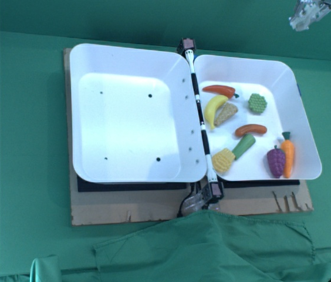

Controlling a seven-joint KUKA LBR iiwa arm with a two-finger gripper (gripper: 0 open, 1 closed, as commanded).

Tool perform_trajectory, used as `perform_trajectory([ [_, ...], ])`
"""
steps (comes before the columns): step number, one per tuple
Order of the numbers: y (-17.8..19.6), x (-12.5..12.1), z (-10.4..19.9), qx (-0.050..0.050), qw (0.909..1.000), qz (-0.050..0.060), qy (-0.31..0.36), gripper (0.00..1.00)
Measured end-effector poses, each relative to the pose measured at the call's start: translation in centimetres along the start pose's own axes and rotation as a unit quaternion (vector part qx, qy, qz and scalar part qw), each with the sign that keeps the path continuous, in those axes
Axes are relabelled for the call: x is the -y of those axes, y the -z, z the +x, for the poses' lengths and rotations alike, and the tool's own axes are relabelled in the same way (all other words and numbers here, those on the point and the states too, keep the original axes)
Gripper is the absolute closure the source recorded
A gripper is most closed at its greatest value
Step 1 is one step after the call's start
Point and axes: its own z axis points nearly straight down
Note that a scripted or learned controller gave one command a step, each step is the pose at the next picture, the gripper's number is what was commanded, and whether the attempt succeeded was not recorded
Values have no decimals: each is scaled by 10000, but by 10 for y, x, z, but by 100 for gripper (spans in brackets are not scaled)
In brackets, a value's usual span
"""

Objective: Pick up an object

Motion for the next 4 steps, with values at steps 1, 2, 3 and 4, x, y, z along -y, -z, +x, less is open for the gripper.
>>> perform_trajectory([
  [1,69,0,-1,0,10000,15,-6,100],
  [2,-11,62,-2,-28,9999,119,-35,100],
  [3,-8,59,-2,-12,10000,70,-24,0],
  [4,-7,-1,-1,2,10000,38,-5,0],
])
